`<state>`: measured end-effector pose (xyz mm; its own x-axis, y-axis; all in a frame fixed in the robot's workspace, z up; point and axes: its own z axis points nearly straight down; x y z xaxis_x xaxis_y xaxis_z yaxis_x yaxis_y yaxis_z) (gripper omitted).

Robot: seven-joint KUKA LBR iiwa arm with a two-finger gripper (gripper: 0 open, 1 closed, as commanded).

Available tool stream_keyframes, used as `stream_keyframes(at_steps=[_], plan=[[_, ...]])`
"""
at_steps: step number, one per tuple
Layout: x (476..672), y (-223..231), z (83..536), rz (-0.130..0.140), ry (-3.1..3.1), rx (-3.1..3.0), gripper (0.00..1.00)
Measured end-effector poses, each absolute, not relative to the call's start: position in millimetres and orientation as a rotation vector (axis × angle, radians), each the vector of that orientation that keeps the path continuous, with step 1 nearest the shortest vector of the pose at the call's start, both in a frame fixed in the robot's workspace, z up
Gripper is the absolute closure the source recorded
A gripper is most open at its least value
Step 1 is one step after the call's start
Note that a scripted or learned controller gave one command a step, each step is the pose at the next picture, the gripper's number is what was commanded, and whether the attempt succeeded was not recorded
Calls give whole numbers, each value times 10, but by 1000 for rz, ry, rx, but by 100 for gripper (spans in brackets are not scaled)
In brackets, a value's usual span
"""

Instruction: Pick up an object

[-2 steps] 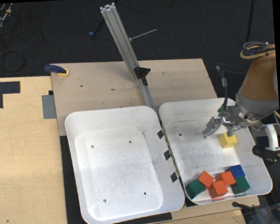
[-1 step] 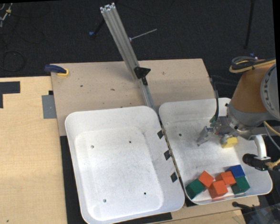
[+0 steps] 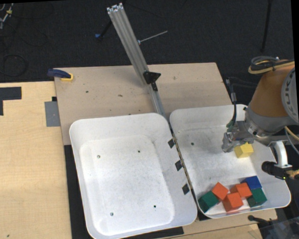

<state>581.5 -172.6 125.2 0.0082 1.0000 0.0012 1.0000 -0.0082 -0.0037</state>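
Yellow block and coloured blocks in right bin

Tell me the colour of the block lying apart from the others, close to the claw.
Yellow. The block lies in the right bin, clearest in the camera view.

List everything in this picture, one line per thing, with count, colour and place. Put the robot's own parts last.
yellow block: 1, yellow, right bin, just below the gripper
orange blocks: 3, orange, near edge of right bin
green blocks: 2, dark green, at either end of that cluster
blue block: 1, blue, behind the cluster's right end
right bin: 1, white, right half of bench
left bin: 1, white, left of it
aluminium rail: 1, silver, slanting behind the bins
clamp: 1, blue and yellow, board's far left corner
gripper: 1, grey, over right bin
arm: 1, orange band, from the right
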Motion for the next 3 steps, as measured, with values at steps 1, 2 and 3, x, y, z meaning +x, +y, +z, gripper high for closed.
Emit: stream_keyframes(at_steps=[1,2,3], plan=[[5891,-1746,1864,-4,-2225,-2223,100],[5900,-1758,2397,-3,-2224,-2223,100],[5779,-1250,2478,-1,-2224,-2214,100]])
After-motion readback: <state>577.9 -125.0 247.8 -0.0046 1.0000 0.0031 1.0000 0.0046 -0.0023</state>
